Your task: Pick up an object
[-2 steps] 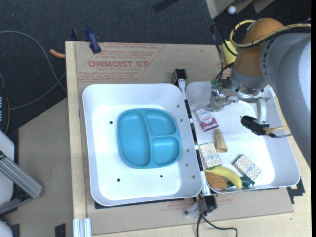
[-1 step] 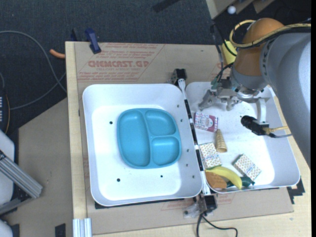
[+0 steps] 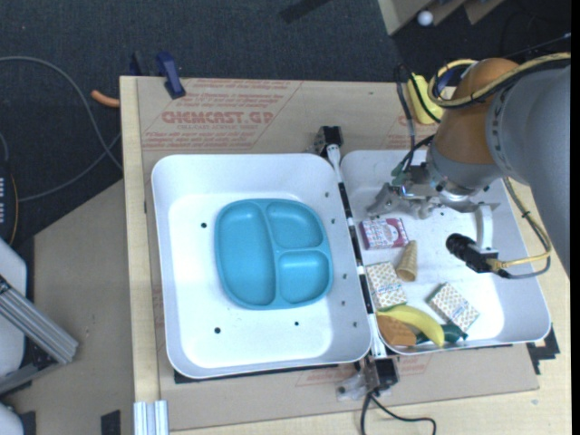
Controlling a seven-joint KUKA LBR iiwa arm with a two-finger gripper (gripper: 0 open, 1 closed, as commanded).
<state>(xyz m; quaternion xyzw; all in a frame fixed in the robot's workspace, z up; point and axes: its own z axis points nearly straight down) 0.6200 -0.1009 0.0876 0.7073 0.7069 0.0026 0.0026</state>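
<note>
My gripper point(image 3: 403, 208) hangs low over the back left part of the right bin point(image 3: 518, 284), open, with nothing between its fingers. Just in front of it a pink packet point(image 3: 382, 233) lies flat against the bin's left wall. A tan cone point(image 3: 407, 260) lies to the right of the packet. Further forward are two patterned packets point(image 3: 388, 285) point(image 3: 454, 306), a yellow banana point(image 3: 420, 320) and an orange-brown lump point(image 3: 396, 332) at the front left corner. The grey arm point(image 3: 530, 116) covers the bin's back right.
The left bin point(image 3: 177, 252) holds a blue divided plate point(image 3: 272, 250) in its middle. A black plug on a yellow cable point(image 3: 468, 251) hangs from the arm over the right bin's middle. A divider rail point(image 3: 349, 234) separates the bins.
</note>
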